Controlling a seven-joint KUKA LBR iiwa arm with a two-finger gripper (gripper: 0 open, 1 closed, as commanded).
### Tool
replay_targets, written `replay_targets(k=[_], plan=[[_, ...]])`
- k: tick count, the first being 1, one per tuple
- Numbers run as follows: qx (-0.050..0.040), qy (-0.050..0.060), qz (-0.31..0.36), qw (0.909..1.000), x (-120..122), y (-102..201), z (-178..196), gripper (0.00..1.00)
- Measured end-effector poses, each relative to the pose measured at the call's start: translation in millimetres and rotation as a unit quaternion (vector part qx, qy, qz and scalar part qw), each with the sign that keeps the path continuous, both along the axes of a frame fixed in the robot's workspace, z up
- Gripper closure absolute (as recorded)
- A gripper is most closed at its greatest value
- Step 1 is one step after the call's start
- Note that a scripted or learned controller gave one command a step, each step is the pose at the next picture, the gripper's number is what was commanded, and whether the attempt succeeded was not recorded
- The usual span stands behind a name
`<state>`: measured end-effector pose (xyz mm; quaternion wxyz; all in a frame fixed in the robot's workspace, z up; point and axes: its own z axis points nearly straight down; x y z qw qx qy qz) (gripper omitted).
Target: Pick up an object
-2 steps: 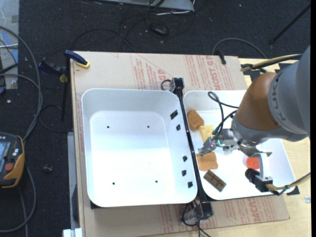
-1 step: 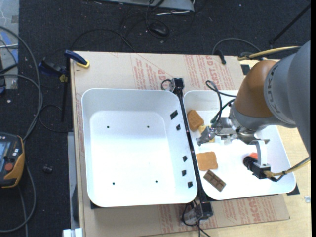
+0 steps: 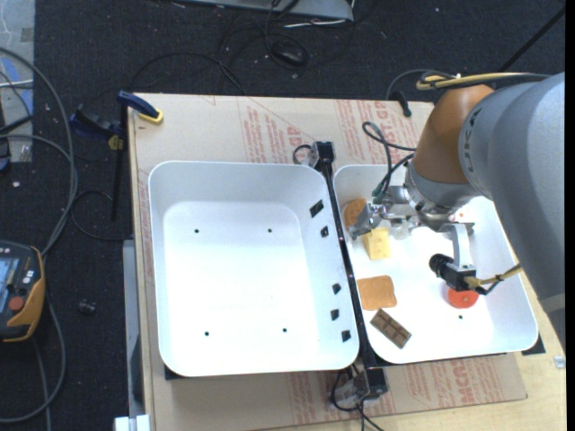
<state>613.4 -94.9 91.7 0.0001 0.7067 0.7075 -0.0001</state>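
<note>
My gripper [image 3: 381, 220] hangs low over the upper left part of the right bin [image 3: 503, 330]. A pale yellow block [image 3: 378, 245] lies right under it, touching or nearly touching its tip. A brown round piece [image 3: 354, 210] sits just left of the gripper, by the bin's left wall. Further toward the front lie a tan square slab [image 3: 376, 290] and a dark brown chocolate-like bar [image 3: 391, 328]. A red disc [image 3: 464, 298] rests to the right of them.
The left bin [image 3: 180, 268] stands beside the right one, and a black divider strip [image 3: 341, 241] runs between them. The arm's grey body and orange band [image 3: 449, 133] cover the right bin's upper right part. Cables lie on the dark floor behind the bench.
</note>
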Motion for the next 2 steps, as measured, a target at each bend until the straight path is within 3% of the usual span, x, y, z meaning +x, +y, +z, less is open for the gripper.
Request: replay_targets(k=[1,2], plan=[[0.0000,0.000,0.000,1.0000,-0.2,-0.2,11.1,1.00],[0.0013,-0.005,0.004,1.0000,41.5,91.2,105.7,1.00]])
